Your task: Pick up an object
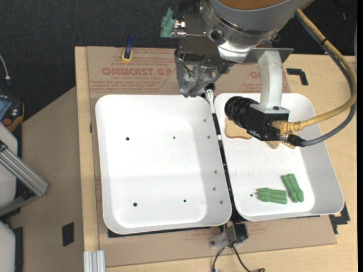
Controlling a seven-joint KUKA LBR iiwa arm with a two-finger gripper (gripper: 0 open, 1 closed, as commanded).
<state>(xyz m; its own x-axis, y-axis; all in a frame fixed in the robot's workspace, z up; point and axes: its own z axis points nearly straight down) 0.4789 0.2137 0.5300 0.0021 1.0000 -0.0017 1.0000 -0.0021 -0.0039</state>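
Observation:
Two green ridged pieces lie in the right bin (323, 174) near its front: one lengthwise (271, 195), one more upright (292, 187), almost touching at a corner. A tan flat object (235, 131) lies further back in that bin, partly hidden under a black cylinder mounted on the arm. My gripper (194, 87) hangs over the back rim where the two bins meet, well away from the green pieces and left of the tan object. Nothing is visibly held in it.
The left bin (153, 163) sits beside the right one on a cardboard sheet (136, 67). The arm's large grey and orange body (249, 4) overhangs the back. A yellow hose (329, 115) and black cable loop over the right bin's right side.

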